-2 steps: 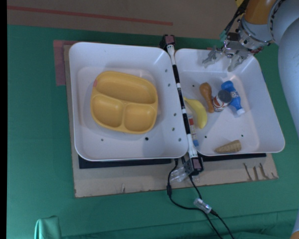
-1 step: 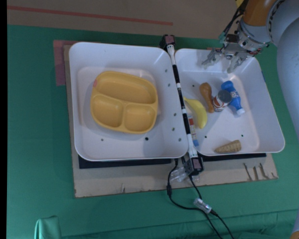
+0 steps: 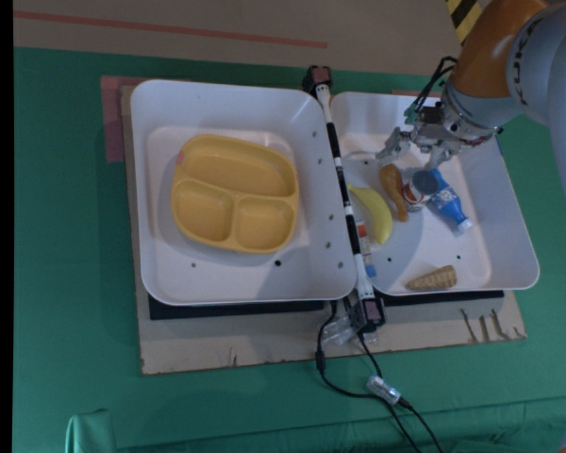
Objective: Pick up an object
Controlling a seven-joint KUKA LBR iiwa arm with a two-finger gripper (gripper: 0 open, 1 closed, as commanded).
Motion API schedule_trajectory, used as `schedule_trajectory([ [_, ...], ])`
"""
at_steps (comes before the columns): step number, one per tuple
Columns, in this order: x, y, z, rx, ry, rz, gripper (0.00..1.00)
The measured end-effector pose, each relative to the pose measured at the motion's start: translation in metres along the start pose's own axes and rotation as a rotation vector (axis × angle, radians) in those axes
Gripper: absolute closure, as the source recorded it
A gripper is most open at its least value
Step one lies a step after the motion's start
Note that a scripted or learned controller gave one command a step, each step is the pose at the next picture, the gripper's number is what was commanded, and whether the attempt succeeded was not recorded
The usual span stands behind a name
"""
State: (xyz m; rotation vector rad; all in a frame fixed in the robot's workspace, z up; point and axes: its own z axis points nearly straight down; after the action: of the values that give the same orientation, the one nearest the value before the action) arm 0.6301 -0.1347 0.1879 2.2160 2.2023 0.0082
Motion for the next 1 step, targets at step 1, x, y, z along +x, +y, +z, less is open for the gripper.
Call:
schedule_trajectory([
  [1,-0.0039,0.0037,-0.0178,-0.018,-0.007,0.007,1.00],
])
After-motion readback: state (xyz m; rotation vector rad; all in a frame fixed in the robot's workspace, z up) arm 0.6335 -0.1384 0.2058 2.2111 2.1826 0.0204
